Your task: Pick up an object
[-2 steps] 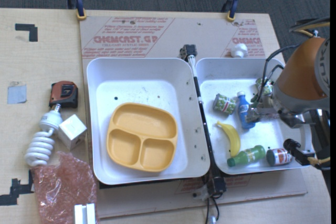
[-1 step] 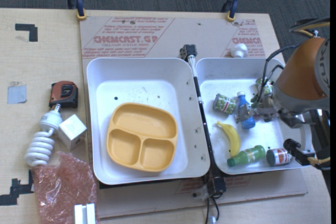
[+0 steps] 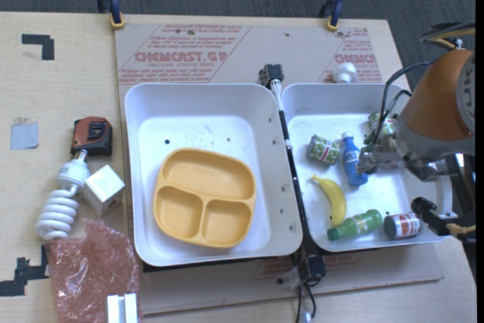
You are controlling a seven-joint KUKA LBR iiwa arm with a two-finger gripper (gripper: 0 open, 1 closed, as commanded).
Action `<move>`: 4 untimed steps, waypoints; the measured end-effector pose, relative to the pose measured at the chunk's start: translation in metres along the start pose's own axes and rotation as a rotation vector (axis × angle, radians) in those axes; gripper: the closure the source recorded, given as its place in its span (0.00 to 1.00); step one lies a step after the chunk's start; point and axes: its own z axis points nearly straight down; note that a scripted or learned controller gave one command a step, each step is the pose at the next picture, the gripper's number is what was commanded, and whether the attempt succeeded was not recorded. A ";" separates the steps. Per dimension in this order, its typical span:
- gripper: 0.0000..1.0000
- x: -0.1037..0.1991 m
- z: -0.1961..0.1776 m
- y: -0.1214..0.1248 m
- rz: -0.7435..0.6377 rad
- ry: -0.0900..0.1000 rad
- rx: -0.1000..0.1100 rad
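Down in the right bin (image 3: 423,91), at its right half, my fingers (image 3: 370,163) hang low over the floor; whether they are spread or pressed together I cannot tell, since the wrist hides them. Just beside them, toward the bin's middle, lies a blue bottle (image 3: 352,159) with a white cap, so close it seems to touch, though I cannot see it between my fingers. Beyond it sits a small green can (image 3: 323,150), and another green-and-white can (image 3: 380,125) shows just behind my fingers, partly covered by cables. Nearer the front wall lie a yellow banana (image 3: 333,197), a green bottle (image 3: 355,225) on its side and a red-labelled can (image 3: 402,225). Across the divider, the left bin (image 3: 151,110) carries a yellow compartment plate (image 3: 204,197). Farther off on the worktop (image 3: 45,102) rest a spiral light bulb (image 3: 60,200), a white cube (image 3: 104,185) and a tape measure (image 3: 92,135).
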 end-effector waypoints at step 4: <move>0.00 0.018 0.050 0.120 -0.009 0.026 0.054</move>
